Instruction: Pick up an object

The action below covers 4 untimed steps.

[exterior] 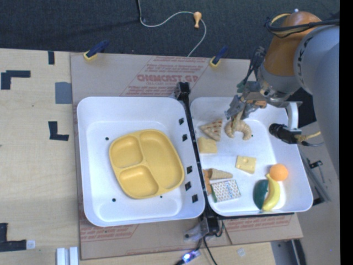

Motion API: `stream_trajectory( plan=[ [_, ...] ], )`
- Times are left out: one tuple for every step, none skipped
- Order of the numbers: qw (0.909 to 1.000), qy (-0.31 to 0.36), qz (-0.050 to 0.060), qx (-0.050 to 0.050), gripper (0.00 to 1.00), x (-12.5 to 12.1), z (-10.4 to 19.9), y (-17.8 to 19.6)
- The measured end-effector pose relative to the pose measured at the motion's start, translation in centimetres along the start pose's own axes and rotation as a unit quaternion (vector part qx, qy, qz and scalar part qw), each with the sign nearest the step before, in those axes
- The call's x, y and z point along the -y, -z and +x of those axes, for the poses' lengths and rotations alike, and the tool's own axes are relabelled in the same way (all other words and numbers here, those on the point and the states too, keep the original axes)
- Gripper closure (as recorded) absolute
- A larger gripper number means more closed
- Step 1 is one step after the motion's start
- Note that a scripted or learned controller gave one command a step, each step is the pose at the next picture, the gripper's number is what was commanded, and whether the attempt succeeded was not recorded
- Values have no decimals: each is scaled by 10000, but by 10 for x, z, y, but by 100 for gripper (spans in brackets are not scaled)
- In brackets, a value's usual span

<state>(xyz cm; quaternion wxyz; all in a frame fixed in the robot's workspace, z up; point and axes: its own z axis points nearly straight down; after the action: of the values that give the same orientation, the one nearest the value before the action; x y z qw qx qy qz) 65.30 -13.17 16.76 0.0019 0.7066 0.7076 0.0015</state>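
The light wooden bench [33, 164] bore a brown cardboard sheet [160, 73], held by two blue-and-yellow clamps [95, 49] at its far edge. On the cardboard sat two shallow white bins side by side, the left bin [94, 148] touching the right bin [295, 195].

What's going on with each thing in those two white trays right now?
Yellow divided plate: flat in left bin, nothing on it.
Croissant: lying in right bin, end effector directly over it.
Banana: lying beside the orange.
Cheese cube: lying flat, apart.
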Motion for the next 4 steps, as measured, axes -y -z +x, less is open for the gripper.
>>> stream_trajectory(
  plan=[
    [10000, 0, 11, -4, 100, -1, 1, 53],
    [10000, 3, 48, -6, 100, 42, 35, 44],
    [10000, 9, 49, -8, 100, 88, 75, 49],
    [10000, 2, 53, -5, 100, 132, 102, 52]
  ],
)
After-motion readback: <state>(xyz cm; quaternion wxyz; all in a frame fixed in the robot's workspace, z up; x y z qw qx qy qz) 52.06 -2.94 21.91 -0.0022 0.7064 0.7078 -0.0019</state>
